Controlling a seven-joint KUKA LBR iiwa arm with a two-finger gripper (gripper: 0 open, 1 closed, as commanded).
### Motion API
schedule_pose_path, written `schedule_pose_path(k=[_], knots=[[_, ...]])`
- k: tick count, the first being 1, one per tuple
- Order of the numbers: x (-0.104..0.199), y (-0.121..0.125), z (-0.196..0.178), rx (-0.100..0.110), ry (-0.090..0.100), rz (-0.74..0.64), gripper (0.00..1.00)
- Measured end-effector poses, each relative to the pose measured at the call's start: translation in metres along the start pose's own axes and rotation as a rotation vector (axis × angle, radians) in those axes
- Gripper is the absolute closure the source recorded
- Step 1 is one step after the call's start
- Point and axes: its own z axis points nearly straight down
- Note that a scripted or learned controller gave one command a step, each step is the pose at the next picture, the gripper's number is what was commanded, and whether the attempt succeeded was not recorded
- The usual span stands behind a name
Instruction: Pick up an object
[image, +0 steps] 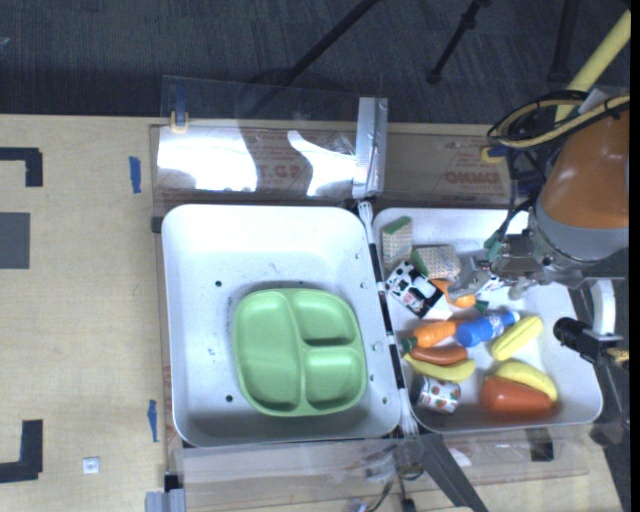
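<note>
The right bin (585, 415) holds several toy items. Among them are a black-and-white patterned box (411, 288), an orange carrot (434, 333), a blue bottle (489, 327), a yellow banana-like piece (518, 336) and a red-orange piece (514, 396) with a yellow one on top of it. A small can (439, 396) lies near the front wall. My gripper (487, 272) hangs over the middle of this bin, just above the blue bottle and the carrot, with the grey arm and its orange band (590, 185) behind it. Nothing is visibly held.
The left bin (200, 240) bears a green divided plate (298, 348). A small green-and-white box (397, 238) and a light carton (436, 261) sit at the back of the right bin. Black cables (520, 120) loop behind the arm. A clear panel (260, 150) stands behind the bins.
</note>
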Motion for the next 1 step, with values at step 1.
schedule_pose_path(k=[1], knots=[[-0.0409, 0.0005, 0.0986, -0.019, -0.007, 0.053, 0.00]])
